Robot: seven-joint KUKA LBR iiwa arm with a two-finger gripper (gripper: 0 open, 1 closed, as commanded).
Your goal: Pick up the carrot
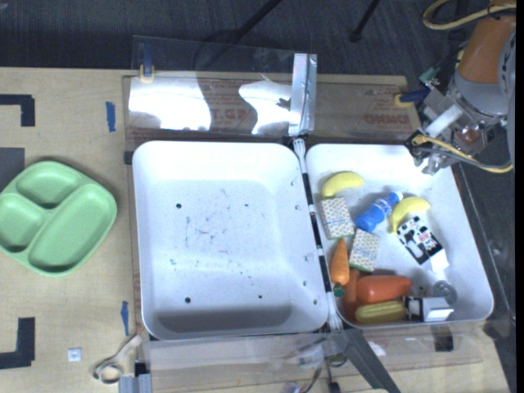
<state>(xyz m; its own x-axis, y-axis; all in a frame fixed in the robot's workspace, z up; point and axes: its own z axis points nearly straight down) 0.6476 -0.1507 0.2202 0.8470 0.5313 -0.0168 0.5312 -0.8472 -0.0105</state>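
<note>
Probably stiff, light and smooth, the carrot (340, 261) wants gripping mid-body, while the hand (432, 160) at one o'clock hides its state.

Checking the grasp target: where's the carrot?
The carrot lies in the right bin, against its left wall, beside a patterned packet, above a red sausage.

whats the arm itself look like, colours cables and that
The arm is grey with an orange band above the wrist. Yellow cables loop around it, one above the orange part and one trailing below the wrist. The gripper end is pale grey and metallic, with small blue-green bits on the side facing the bins. I can't make out any markings.
</note>
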